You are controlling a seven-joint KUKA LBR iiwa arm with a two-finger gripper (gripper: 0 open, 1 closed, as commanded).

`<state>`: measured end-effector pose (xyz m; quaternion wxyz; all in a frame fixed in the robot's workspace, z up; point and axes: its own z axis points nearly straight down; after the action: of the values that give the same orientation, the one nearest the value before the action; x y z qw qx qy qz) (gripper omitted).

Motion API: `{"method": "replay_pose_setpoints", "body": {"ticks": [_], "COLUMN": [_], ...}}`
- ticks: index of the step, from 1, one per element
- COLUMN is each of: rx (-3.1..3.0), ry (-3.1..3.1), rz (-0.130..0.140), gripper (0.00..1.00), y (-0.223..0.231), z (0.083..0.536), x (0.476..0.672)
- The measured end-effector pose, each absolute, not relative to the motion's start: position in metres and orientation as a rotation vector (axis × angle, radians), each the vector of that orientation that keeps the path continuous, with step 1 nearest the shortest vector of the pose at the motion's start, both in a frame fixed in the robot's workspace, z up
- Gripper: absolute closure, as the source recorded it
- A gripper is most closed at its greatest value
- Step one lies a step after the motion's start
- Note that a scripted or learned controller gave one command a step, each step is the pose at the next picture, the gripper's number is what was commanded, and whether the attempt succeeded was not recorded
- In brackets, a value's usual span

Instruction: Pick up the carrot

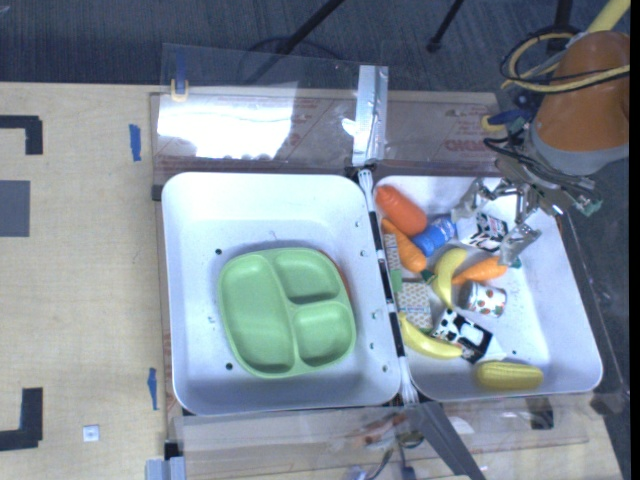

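Observation:
The carrot (484,267) is a small tapered orange piece lying in the right bin (570,353), among several toy foods. My gripper (498,222) hangs over the bin's far right part, just above and behind the carrot. Its fingers (522,236) stand apart, open, and nothing is held between them. One fingertip is close to the carrot's right end; I cannot tell whether they touch. A black-and-white item (487,232) lies under the gripper.
A larger orange-red vegetable (401,208) and another orange piece (409,254) lie near the bin divider. A blue item (432,236), two bananas (449,270) (428,341), a spotted white cup (487,299) and a yellow piece (510,374) crowd the right bin. A green divided plate (288,311) sits in the left bin (190,218).

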<state>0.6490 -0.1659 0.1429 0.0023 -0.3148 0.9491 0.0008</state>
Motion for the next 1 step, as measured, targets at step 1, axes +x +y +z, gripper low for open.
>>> {"method": "replay_pose_setpoints", "body": {"ticks": [1], "rx": [-0.940], "ry": [2.988], "rz": [-0.002], "gripper": [0.00], "y": [-0.2141], "z": [0.1861], "x": [0.6686]}}
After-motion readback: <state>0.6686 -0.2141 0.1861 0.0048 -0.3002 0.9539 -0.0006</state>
